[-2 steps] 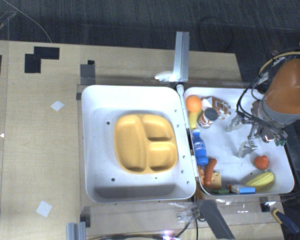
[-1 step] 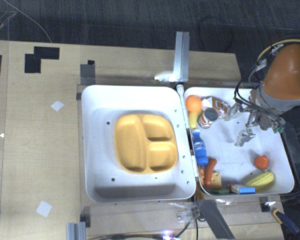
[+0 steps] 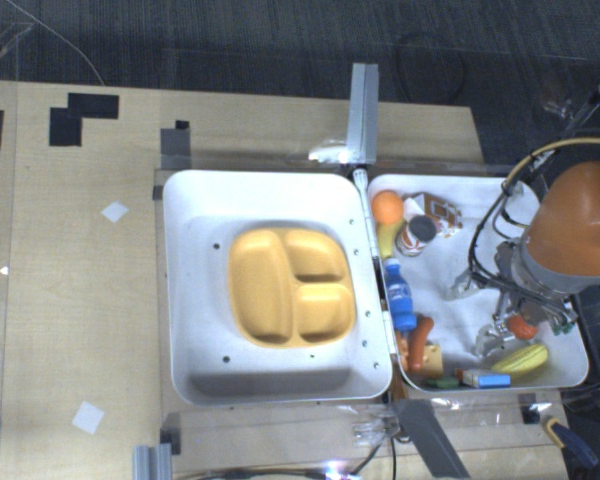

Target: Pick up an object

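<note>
Banana just beside claw

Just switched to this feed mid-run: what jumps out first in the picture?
The yellow divided tray sits in the middle of the left bin, the biggest splash of colour. At the right, the grey arm with its orange band hangs over the right bin, its gripper low near a banana at the bin's near right corner. Small things crowd that bin's left side, among them an orange and a blue bottle.
</note>
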{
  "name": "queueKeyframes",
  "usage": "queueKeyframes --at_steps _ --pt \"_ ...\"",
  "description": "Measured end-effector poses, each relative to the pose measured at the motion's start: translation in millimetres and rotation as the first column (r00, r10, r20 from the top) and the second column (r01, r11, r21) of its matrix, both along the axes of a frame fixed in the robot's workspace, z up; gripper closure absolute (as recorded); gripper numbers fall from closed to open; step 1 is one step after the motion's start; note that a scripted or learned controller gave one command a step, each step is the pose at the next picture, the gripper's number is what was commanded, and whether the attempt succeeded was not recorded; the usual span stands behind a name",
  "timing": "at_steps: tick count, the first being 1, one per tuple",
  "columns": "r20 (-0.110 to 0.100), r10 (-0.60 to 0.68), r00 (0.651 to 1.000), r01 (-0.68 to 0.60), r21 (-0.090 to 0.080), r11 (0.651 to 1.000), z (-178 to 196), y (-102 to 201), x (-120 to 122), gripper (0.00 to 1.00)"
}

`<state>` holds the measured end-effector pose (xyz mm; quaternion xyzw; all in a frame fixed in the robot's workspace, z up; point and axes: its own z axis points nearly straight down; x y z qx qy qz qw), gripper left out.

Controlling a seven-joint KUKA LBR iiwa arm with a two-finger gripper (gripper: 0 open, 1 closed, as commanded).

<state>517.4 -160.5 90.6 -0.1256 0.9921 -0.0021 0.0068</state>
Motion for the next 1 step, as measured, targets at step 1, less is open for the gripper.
queueKeyframes --at_steps 1 --pt "-0.005 0.477 0.879 -0.477 -0.004 0.879 61.5 -15.8 3.1 0.00"
